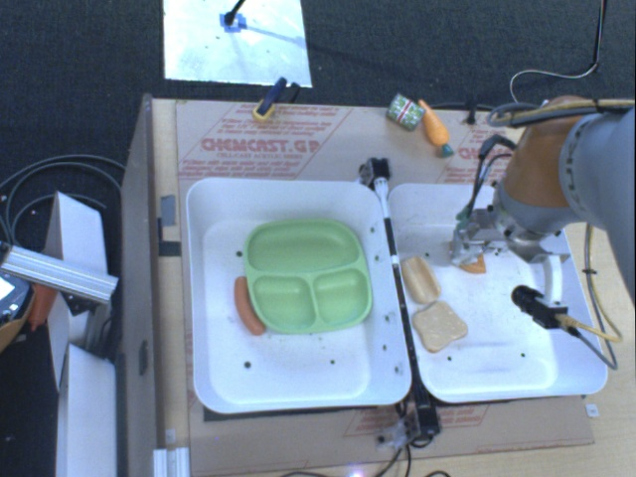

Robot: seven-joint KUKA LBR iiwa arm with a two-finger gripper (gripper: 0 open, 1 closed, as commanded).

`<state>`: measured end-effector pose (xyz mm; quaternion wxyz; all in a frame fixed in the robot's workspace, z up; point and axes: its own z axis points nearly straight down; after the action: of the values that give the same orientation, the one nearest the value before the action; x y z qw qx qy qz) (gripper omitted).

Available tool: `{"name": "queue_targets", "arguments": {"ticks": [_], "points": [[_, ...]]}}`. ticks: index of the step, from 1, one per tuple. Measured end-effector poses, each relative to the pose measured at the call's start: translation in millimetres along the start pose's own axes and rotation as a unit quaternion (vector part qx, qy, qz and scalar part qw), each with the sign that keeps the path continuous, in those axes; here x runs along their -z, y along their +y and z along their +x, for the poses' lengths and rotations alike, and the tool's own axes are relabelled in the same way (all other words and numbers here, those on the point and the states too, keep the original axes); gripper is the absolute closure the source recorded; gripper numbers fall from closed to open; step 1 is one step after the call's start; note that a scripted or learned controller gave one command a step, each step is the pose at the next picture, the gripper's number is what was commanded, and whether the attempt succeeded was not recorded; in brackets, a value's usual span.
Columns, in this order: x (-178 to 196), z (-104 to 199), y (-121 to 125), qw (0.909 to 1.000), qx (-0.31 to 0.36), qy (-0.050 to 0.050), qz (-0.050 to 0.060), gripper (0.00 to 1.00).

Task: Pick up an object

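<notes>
My gripper [467, 250] is low in the right bin [517, 376], near its upper middle. A small orange piece [476, 263] shows just under and to the right of the gripper's tip, touching or nearly touching it. A pale bread roll [420, 278] lies at the right bin's left side. A slice of toast [439, 325] lies just below the roll. In the left bin [214, 366] sits a green divided plate [307, 273], and an orange-red sausage [247, 306] lies against the plate's left edge.
On the cardboard behind the bins lie a green can [405, 110], a toy carrot [435, 127] and a yellow-and-black clip [270, 100]. A black cable end [542, 309] hangs from the arm over the right bin. The bins share a black dividing rail [393, 256].
</notes>
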<state>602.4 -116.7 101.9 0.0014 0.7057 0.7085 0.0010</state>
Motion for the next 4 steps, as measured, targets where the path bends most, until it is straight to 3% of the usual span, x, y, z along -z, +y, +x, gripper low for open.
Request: {"name": "queue_targets", "arguments": {"ticks": [1,2,3,4], "points": [[11,0,1,1.0,0.001,0.0,-0.001,1.0],[85,47,25,1.0,0.001,0.0,-0.001,1.0],[21,-42,6,1.0,-0.001,-0.001,0.002,1.0],[21,-41,7,1.0,-0.001,0.0,0.001,0.0]]}}
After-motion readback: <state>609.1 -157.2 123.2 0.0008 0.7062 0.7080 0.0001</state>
